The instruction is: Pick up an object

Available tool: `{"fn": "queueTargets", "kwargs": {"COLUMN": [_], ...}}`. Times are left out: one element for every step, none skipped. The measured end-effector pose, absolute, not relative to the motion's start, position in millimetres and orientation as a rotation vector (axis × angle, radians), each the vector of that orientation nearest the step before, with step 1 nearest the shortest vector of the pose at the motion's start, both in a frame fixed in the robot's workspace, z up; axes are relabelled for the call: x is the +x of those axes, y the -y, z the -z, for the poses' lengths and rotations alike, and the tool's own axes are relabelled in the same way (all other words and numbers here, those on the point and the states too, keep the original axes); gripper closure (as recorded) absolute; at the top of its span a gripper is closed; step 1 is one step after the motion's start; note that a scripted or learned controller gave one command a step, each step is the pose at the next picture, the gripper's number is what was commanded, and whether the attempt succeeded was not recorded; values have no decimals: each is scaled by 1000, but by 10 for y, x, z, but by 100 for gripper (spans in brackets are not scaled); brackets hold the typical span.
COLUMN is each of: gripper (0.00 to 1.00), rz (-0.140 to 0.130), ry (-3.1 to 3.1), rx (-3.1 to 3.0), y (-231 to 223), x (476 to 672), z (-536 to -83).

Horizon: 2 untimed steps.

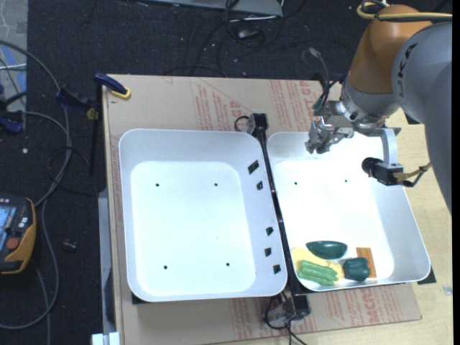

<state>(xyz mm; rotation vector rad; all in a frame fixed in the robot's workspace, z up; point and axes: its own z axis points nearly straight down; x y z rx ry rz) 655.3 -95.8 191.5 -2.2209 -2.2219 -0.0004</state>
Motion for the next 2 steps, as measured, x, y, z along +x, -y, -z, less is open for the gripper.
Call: {"fn": "queueTargets", "kwargs": {"gripper": [0,0], "rz": [3,-3], "ry": [2223,2218], "rx": [-2223,-2222], "y": [868,975], "x": [5911,5158], "z": [-2431,-2147]}}
